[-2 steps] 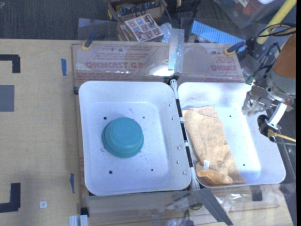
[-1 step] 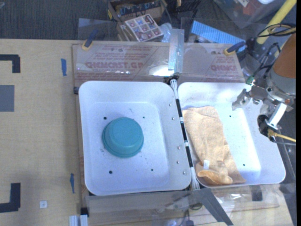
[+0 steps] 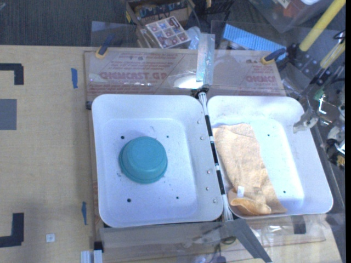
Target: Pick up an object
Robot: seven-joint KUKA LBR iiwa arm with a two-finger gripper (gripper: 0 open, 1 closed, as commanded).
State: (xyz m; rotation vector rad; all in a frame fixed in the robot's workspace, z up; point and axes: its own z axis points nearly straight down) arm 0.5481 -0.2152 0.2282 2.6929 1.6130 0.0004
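A: What was in the bins?
B: Left bin (image 3: pixel 104 119) had a teal bowl (image 3: pixel 143 159), upside down, approx centre. Right bin (image 3: pixel 285 119) had an orange cloth (image 3: pixel 244 166) along its left side, running down to the near edge.
A: And the claw?
B: Claw (image 3: pixel 307 119) sat at the right bin's far right rim, apart from both items. Couldn't tell how far open, or whether it held anything.
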